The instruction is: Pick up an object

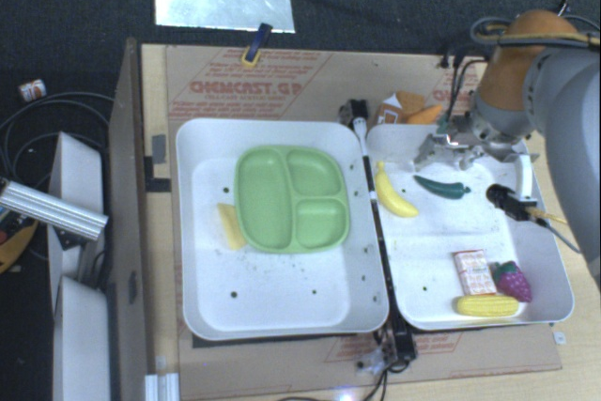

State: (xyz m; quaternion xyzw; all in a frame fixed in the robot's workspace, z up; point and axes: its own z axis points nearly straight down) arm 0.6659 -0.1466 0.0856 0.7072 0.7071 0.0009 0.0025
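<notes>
Yellow corn [487,305]: lies at the near edge of the right bin [540,244], closest to the camera.
Purple grapes [514,282]: just behind the corn's right end, touching or almost touching it.
Red-and-white box [473,271]: flat, just left of the grapes and just behind the corn.
Banana [393,194]: at the right bin's left wall, running along it.
Dark green pepper [443,187]: in the far half of the right bin, right of the banana, directly below the end effector.
End effector [451,148]: over the far part of the right bin, just above the pepper; its fingers are too blurred to judge, so I cannot tell whether they are apart or together.
Left bin [211,296]: holds a green divided plate [291,199], with a yellow piece [230,225] touching the plate's left edge.
Counter [246,80]: brown cardboard under both bins.
</notes>
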